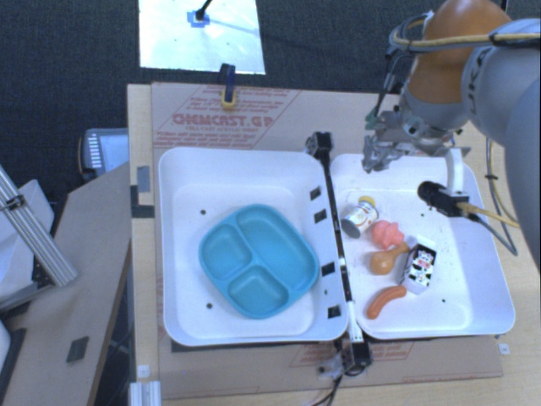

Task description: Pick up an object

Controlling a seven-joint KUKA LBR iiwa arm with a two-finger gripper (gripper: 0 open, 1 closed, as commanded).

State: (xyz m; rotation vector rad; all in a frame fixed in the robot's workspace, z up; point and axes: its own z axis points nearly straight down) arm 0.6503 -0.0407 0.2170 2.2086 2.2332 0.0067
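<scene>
My gripper (377,158) hangs over the far left part of the right bin (482,311), above the bin floor with nothing seen between its fingers. Below it in that bin lie a small can (358,216), a pink toy (389,233), an orange pear-shaped toy (385,260), a small white carton with black marks (420,268) and an orange sausage-shaped toy (385,300). The can is the nearest of them to the gripper, a short way toward the front.
The left bin (182,193) holds a blue divided plate (257,260). A black divider rail (331,227) runs between the bins. A black fitting with a yellow cable (444,199) sticks in from the right over the right bin. Brown cardboard lies under both bins.
</scene>
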